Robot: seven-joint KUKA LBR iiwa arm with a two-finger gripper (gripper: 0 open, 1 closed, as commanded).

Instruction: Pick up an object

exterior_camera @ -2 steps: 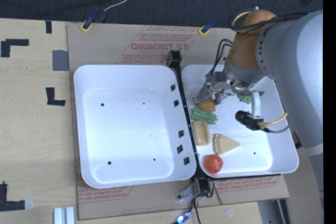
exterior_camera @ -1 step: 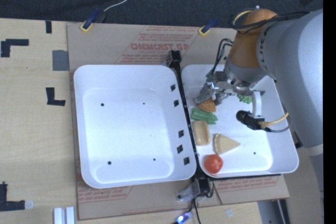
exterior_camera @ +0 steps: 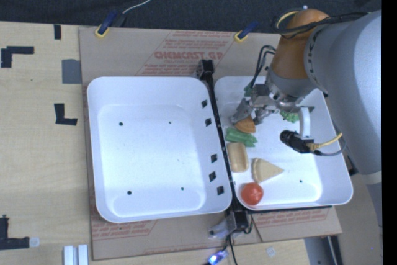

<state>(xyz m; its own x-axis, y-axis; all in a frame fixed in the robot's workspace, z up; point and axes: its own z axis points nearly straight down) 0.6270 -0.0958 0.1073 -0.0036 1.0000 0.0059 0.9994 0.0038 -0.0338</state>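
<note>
Currently, your gripper sits over the orange piece in the right bin; whether it is open or closed cannot be determined.

both white bins look like smooth, faintly glossy plastic; they sit on matt brown cardboard over a pale wood-grain desk. the arm's grey shell shines softly.

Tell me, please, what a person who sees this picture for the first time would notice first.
The big grey arm with its orange band reaches in from the right over the right bin, its gripper low above a small cluster of food-like pieces. Nearest the front rim lies a red round piece, with a pale wedge just behind it. The left bin beside it is plain white.
</note>
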